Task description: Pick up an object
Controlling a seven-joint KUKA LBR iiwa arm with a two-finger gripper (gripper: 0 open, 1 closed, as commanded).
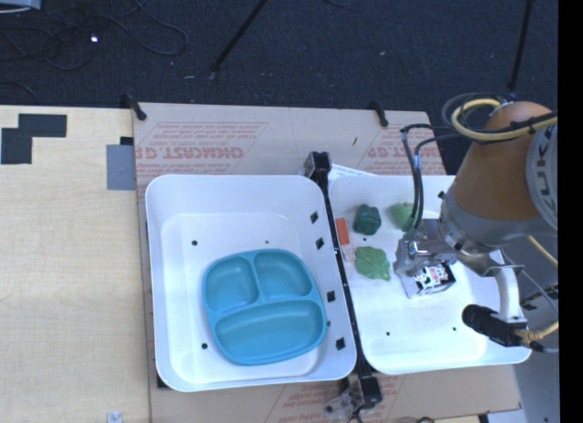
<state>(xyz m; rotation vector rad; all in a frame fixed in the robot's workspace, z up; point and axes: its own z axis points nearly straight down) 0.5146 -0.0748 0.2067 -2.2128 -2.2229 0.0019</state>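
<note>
- My end effector (426,271) hangs low in the right bin (428,357); whether it is wide or narrow I cannot tell.
- The light green object (373,263) lies just beside it at nine o'clock, so I'd centre over that piece before descending.
- The dark green object (367,219) sits beyond, at eleven o'clock.
- The bin divider (335,266) crowds nine o'clock; open floor lies toward six.
</note>
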